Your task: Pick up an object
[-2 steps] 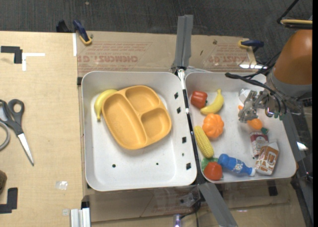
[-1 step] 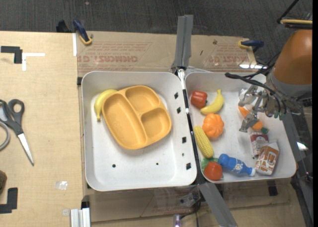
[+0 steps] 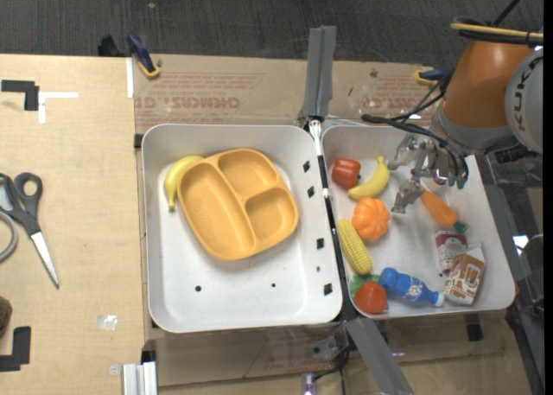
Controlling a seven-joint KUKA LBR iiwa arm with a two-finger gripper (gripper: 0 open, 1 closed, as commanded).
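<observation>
The arm (image 3: 505,82) runs off the right edge. A banana (image 3: 177,175) lies half hidden behind the plate (image 3: 238,203). The hand (image 3: 419,179) is too blurred to read. Scissors (image 3: 26,220) are cut at the left edge.

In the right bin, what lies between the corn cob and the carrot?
In the camera view, the small orange pumpkin sits between the corn cob and the carrot; the gripper hangs just above it.

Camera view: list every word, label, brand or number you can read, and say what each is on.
"KU": black letters, cut off at the frame edge, on the grey arm.
Red print on the cardboard sheet behind the bins: appears upside down and mirrored, not readable.
Print on the red-and-white packet and the orange carton in the right bin: too small to read.
</observation>
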